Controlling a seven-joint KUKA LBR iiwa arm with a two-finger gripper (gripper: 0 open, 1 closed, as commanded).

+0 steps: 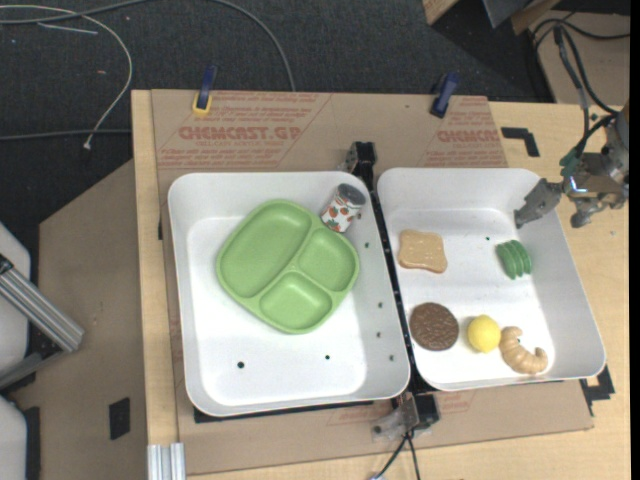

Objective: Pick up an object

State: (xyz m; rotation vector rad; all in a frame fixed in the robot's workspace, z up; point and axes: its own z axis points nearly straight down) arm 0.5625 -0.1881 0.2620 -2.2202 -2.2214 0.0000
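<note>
- Closest to the camera, at the bench's front edge, a black clamp (412,408) sits at the seam between the two bins, with a cable trailing off below it.
- Just behind it, in the front right corner of the right bin (592,320), lies a toy croissant (525,351), curved and tan, close against the front wall.
- Beside the croissant on its left is a toy lemon (483,333); the two look to be touching or nearly so (the gap is too small to judge).
- Left of the lemon lies a round dark brown patty (434,326), flat on the bin floor near the dividing wall.
- Farther back in the same bin, a slice of toy bread (422,252) lies flat, well apart from a small green ribbed vegetable (514,258) over toward the right wall.
- The gripper (555,209) hangs over the back right rim of the right bin, above and just behind the green vegetable. Its fingers (530,204) are spread apart with nothing between them, and none of the toy foods is lifted.
- In the left bin (200,368), a green divided plate (288,265) with three compartments lies roughly in the middle, turned at an angle.
- A small printed can (342,207) lies tipped at the plate's back right edge, near the bin's back right corner.
- Both bins rest on a printed cardboard sheet (250,128), held at the back by two blue clamps (205,90).
</note>
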